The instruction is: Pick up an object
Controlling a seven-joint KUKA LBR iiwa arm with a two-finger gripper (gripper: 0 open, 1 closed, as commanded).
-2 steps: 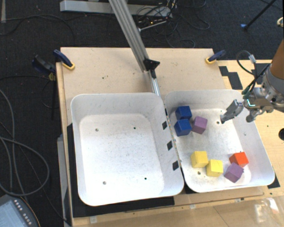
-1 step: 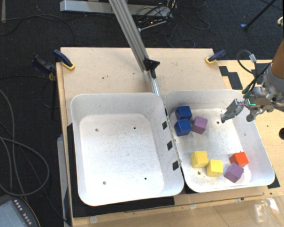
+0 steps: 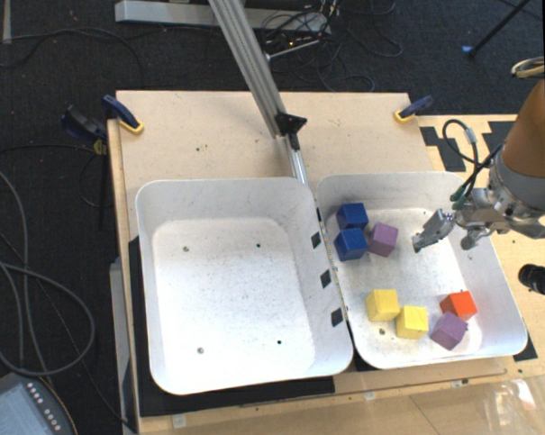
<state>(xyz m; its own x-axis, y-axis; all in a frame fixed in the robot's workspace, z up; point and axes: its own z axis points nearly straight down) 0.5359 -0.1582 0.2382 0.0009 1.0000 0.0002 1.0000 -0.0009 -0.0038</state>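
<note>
while the gripper point(image 3: 449, 230) hangs over the right bin point(image 3: 501, 283), reaching in from the right edge, its two fingers stand apart with nothing between them and nothing touching them; one dark finger point(image 3: 428, 232) points left and down toward the bin floor, the other sits just to its right.

the things to pick are small blocks, all cube-like, so none has a clear long axis. nearest, to the gripper's left, is a purple block point(image 3: 383, 239), turned a little so a corner faces the fingers. just beyond it, further left, two blue blocks sit one above the other: the upper blue block point(image 3: 351, 216) and the lower blue block point(image 3: 349, 244), which look to touch, the lower one just beside the purple block.

below the gripper, well apart from it, an orange block point(image 3: 458, 304) lies near the bin's right slope, with a second purple block point(image 3: 450, 330) just beneath it, tilted. left of those, two yellow blocks sit side by side, the left yellow block point(image 3: 382, 304) and the right yellow block point(image 3: 412, 321), roughly square to the bin.

far to the gripper's left lies the left bin point(image 3: 157, 262).
</note>
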